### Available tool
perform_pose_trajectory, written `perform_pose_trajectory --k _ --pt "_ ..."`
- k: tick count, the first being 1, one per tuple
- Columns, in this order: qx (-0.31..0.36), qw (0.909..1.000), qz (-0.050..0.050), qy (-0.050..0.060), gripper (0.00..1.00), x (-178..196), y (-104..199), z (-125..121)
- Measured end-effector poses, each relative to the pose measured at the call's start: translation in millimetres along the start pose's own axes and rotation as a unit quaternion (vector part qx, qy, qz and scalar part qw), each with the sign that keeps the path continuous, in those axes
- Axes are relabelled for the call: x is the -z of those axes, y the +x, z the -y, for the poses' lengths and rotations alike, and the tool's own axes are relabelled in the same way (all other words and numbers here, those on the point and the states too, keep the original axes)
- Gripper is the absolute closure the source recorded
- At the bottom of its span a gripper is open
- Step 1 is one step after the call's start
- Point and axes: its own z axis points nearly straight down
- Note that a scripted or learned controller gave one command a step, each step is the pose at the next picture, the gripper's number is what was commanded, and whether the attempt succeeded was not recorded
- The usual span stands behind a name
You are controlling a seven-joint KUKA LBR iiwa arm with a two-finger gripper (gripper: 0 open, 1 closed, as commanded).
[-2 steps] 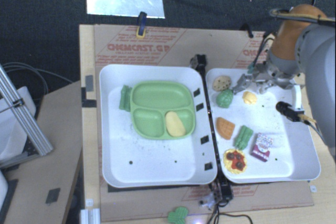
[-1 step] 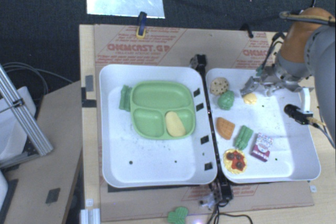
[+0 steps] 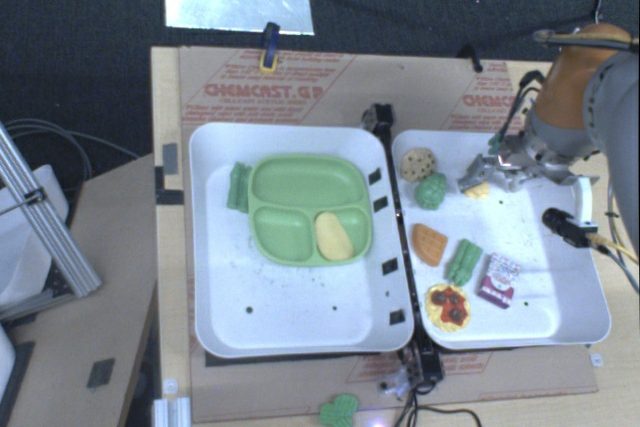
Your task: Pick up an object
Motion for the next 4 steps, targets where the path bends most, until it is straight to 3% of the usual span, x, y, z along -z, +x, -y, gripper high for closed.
perform_pose_trajectory --k 1,2,3,4 --pt "0.001 1.0000 0.000 -0.002 0.00 1 -18 -22" --pt "0.002 1.0000 -0.001 0.000 0.00 0 18 1" --pt "0.001 1.0000 0.000 -0.002 0.00 1 2 -10" --pt "-0.001 1.0000 0.001 -0.001 0.00 1 -28 -1"
